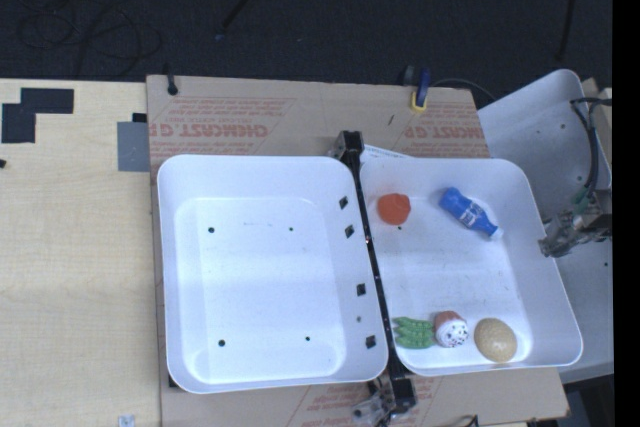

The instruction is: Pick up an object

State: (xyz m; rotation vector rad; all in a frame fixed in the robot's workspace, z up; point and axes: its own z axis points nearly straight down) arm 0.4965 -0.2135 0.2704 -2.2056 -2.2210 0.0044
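Objects for your pick all lay in the right bin: an orange ball near its upper left, a blue bottle lying tilted to the ball's right, and along the near wall a green toy, a small white-and-red ball and a tan egg-shaped thing, packed side by side. You had the hand out past that bin's right rim, above the tabletop, and whether it was spread or pressed together you could not tell. By my judgement the orange ball was your easiest target: probably light and slightly yielding, though apt to roll, so best pinched across its middle from above. It stood apart from the bottle, with only the divider close on its left. The near-wall trio crowded each other, leaving little room. The left bin offered nothing to grasp.
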